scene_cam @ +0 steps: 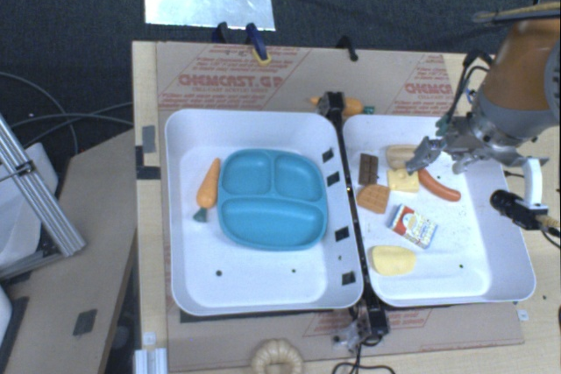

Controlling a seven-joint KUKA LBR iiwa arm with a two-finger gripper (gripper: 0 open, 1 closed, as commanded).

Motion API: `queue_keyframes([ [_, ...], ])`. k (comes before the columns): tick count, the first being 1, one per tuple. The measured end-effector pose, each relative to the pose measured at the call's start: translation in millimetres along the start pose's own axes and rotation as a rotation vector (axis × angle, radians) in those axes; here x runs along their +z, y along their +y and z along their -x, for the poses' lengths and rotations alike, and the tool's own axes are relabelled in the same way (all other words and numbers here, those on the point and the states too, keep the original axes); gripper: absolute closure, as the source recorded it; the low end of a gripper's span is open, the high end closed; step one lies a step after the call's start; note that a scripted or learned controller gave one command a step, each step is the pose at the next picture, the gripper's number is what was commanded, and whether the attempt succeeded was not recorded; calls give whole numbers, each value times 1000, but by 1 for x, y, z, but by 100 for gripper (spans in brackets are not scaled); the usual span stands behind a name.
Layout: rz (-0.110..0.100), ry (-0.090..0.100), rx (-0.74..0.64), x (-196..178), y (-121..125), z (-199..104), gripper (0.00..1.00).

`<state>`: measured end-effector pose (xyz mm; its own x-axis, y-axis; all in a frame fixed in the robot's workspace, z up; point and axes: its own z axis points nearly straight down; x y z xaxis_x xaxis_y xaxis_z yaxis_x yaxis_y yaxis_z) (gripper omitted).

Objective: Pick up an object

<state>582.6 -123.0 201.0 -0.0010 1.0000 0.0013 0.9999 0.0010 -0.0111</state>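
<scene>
My gripper (441, 159) hangs over the back of the right bin (491, 276), open, with nothing between its fingers. Just below it lies a red sausage (439, 187). A yellow cheese slice (404, 181) and a tan bread piece (400, 156) sit by its left finger. Further left are a brown chocolate bar (368, 168) and an orange cracker (373, 198). A red and white box (413, 226) and a pale yellow lump (394, 259) lie nearer the front.
The left bin (188, 276) holds a blue divided plate (268, 198) and a carrot (208, 186) beside it. A black divider (349, 206) runs between the bins. A black part of the arm (515, 208) hangs over the right bin's right side.
</scene>
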Motion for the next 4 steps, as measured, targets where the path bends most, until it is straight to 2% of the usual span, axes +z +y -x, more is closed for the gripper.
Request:
queue_keyframes([
  [1,13,-2,-2,-6,3,0,0],
  [3,8,-1,0,77,4,-4,0],
  [4,16,2,1,114,7,-5,0],
])
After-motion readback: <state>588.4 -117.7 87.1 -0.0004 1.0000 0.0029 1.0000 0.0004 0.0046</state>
